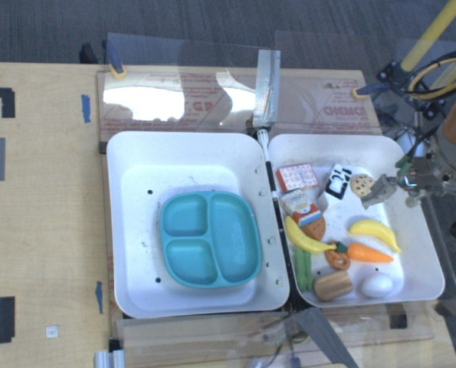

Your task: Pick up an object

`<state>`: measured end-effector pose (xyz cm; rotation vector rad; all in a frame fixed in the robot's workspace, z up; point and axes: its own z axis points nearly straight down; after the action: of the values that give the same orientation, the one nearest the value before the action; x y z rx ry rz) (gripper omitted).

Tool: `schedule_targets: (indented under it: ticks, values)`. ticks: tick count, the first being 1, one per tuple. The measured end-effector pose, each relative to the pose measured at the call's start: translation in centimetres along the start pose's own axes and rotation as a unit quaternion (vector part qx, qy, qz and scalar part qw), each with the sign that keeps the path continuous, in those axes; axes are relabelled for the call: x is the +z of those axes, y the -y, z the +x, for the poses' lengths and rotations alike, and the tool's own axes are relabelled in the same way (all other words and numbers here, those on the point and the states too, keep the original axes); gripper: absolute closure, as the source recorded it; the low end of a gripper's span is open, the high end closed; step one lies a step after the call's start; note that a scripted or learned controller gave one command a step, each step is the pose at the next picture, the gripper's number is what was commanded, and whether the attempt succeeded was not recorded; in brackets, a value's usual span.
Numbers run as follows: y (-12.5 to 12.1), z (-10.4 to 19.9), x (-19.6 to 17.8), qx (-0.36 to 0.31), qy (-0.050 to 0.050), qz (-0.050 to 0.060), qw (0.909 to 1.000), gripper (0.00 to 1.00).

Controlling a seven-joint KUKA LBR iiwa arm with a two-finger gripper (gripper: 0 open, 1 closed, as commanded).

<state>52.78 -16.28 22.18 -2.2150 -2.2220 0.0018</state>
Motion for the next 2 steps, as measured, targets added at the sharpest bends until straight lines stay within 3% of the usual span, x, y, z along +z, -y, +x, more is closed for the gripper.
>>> schedule_targets:
  ticks: [1,2]
  values:
    - [4.1,1.4,12.6,0.029,0.001,-0.006,0.9996,0.00]
    - [2.8,7.1,13.3,0.021,0.000,-0.007,0.9997,0.00]
